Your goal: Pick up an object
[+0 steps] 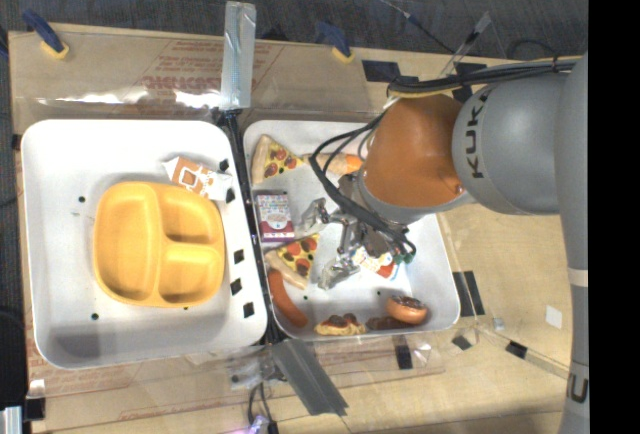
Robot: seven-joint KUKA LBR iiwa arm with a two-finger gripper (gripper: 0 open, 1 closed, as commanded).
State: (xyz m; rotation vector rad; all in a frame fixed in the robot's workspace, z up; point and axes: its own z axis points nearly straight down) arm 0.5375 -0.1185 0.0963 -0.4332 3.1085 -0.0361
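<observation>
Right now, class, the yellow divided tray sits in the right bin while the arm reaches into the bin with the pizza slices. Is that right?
Not quite. The camera view shows the yellow divided tray in the left bin, not the right. The rest holds: the arm reaches into the right bin, where the pizza slices lie.

The scene is evenly and fairly brightly lit from overhead. Soft shadows are cast beneath the gripper onto the right bin, and a grey shadow is seen in the near corner of the left bin, well left of the gripper. Glare is seen on the plastic sheet beyond it. Focus is moderate; small items beside the gripper are rendered softly.
</observation>
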